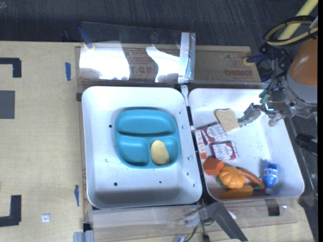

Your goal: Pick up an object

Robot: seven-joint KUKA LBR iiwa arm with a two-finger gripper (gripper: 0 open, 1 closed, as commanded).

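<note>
You see the gripper (251,114) over the right bin (252,97), just right of a tan bread slice (226,119). Packets (218,141), an orange vegetable (231,177) and a blue bottle (270,175) lie nearer. In the left bin (96,150), a blue tray (144,135) holds a yellow lemon (160,152).

Your arm (303,79) enters from the right side of the camera view, and its orange band sits near the upper right corner above the grey wrist. The wrist is bent toward the left. The end effector (249,115) points down and to the left at a slant, low over the right part of the scene. You see nothing held between its fingers.
</note>
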